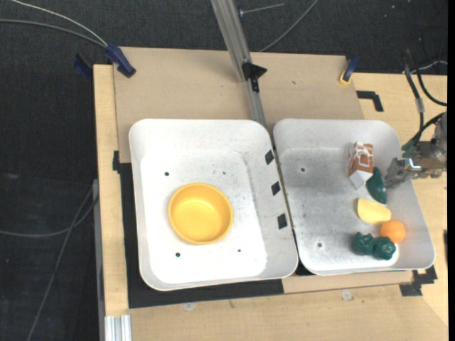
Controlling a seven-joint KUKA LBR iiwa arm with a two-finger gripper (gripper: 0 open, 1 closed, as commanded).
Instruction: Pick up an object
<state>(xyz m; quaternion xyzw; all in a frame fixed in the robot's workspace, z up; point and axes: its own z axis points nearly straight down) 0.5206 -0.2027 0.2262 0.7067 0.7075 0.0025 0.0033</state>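
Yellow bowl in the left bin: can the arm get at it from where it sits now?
Probably yes. The yellow bowl sits alone in the left bin, open from above; the gripper is over the right bin's far edge, so it must cross.

A metal pole crosses the bench (blue clamp, perhaps).

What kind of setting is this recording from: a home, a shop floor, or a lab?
Most likely a robotics lab bench set up for grasping trials. Two white bins sit side by side on a clamped board, holding a yellow bowl and small toy items, with loose cables over dark carpet.
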